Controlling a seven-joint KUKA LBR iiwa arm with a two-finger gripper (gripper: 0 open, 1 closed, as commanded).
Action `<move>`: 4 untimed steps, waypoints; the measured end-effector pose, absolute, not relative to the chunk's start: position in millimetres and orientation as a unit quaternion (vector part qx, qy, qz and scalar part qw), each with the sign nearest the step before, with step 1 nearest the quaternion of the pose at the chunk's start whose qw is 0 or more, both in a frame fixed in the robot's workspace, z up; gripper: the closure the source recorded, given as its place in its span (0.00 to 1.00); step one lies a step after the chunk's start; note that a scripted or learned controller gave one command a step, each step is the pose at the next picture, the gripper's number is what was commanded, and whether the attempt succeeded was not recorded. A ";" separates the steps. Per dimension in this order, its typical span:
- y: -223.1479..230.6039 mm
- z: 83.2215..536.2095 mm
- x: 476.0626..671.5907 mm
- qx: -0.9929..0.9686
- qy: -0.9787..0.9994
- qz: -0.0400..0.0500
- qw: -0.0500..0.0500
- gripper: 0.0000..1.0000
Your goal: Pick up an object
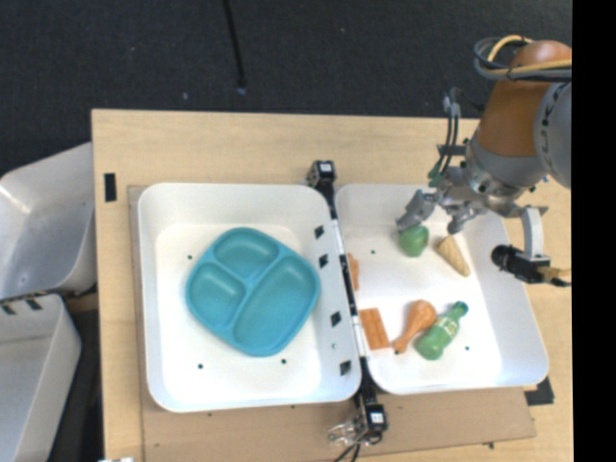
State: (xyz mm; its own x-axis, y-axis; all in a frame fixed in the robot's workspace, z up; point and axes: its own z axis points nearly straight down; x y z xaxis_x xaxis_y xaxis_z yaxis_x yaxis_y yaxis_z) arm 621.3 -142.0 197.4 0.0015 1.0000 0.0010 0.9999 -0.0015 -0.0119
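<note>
over the right bin [500, 354], the jaws hang spread wide beside a green ball [413, 241], gripping nothing; next move: centre, descend and close.

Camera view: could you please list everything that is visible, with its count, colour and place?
bins: 2, white, side by side on the bench
divided plate: 1, blue, left bin
green ball: 1, green, right bin, far part
cone: 1, tan, right of the green ball
bottle: 1, green, right bin, near part
drumstick: 1, orange, left of the bottle
flat piece: 1, orange, by the divider
bench: 1, pale wood
gripper: 1, grey, open, above the green ball and cone
</note>
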 end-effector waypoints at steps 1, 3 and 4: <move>-141.9 205.0 624.3 -0.707 -0.707 0.000 -0.001 0.00; -151.1 102.9 631.4 -0.708 -0.706 0.002 0.000 0.00; -152.1 117.2 632.5 -0.709 -0.705 0.000 -0.002 1.00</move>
